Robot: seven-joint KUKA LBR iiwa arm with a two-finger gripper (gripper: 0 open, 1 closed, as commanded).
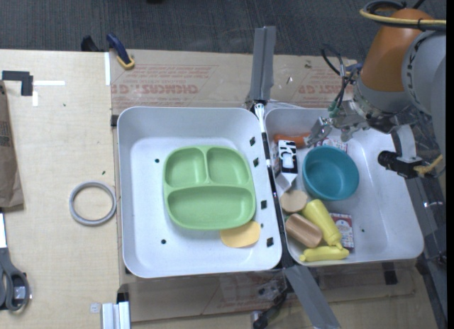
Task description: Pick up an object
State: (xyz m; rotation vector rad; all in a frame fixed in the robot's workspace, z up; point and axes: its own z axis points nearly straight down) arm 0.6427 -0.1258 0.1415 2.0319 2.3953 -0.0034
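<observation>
We observe the gripper [332, 126] low over the back of the right bin [383, 239], just above the rim of the teal bowl [330, 172]. We cannot tell how it stands, and we see nothing held in it. The bowl sits upright in the right bin, with a black-and-white packet [286, 157] at its left. Nearer the front lie a tan disc [293, 201], a brown cylinder [303, 230] and a yellow bottle [323, 222]. In the left bin [138, 179] we note a green divided plate [209, 186].
</observation>
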